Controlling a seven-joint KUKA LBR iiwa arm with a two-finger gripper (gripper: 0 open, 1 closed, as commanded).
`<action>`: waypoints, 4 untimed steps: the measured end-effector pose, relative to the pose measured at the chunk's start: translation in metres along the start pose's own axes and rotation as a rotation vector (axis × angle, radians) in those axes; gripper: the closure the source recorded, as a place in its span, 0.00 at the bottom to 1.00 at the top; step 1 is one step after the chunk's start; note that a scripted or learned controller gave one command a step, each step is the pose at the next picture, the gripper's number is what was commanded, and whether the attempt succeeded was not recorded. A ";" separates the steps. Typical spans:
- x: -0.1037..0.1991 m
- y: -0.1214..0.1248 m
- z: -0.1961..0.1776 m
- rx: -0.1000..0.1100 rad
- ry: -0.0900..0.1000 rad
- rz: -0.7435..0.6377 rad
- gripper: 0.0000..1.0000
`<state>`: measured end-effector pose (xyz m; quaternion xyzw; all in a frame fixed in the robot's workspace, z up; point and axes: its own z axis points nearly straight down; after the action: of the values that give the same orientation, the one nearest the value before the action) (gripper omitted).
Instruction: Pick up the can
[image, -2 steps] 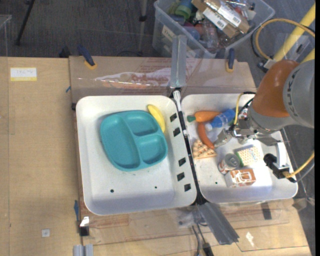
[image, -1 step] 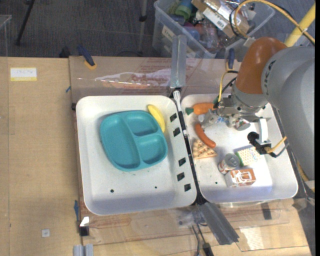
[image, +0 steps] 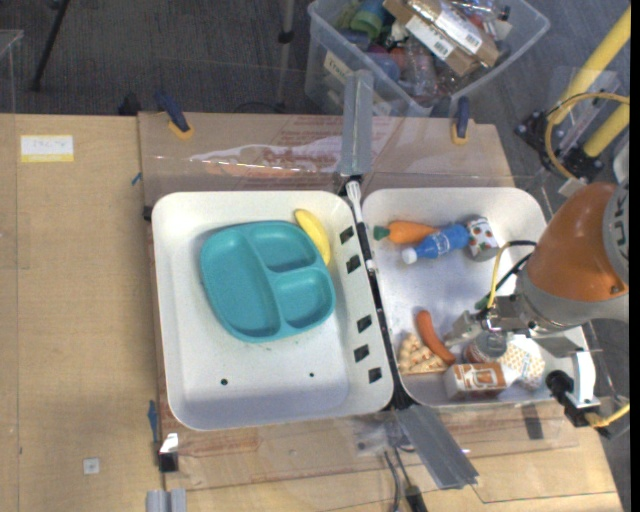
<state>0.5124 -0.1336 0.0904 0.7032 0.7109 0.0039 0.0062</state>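
Observation:
The can (image: 476, 377), brown-orange with a pale label, lies on its side near the front wall of the right bin (image: 455, 200). My gripper (image: 486, 338) hangs low in that bin, just behind and above the can and very close to it. The grey arm with its orange band (image: 578, 255) reaches in from the right and hides part of the bin floor. A dark reddish patch shows directly under the gripper; I cannot tell what it is.
Around the can lie a white dimpled ball (image: 526, 360), an orange sausage (image: 433, 338) and a tan cracker pile (image: 418, 355). Farther back are a carrot (image: 410, 232), a blue bottle (image: 438, 244) and a small patterned ball (image: 482, 237). The left bin (image: 190, 390) holds a teal divided plate (image: 265, 280) and a banana (image: 314, 235).

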 end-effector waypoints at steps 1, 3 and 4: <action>-0.086 0.095 -0.036 0.008 0.008 -0.150 0.00; -0.068 0.114 0.000 0.003 0.005 0.012 0.00; 0.019 0.158 0.002 0.004 0.000 0.218 0.00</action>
<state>0.6700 -0.1133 0.0903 0.7764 0.6302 0.0032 0.0042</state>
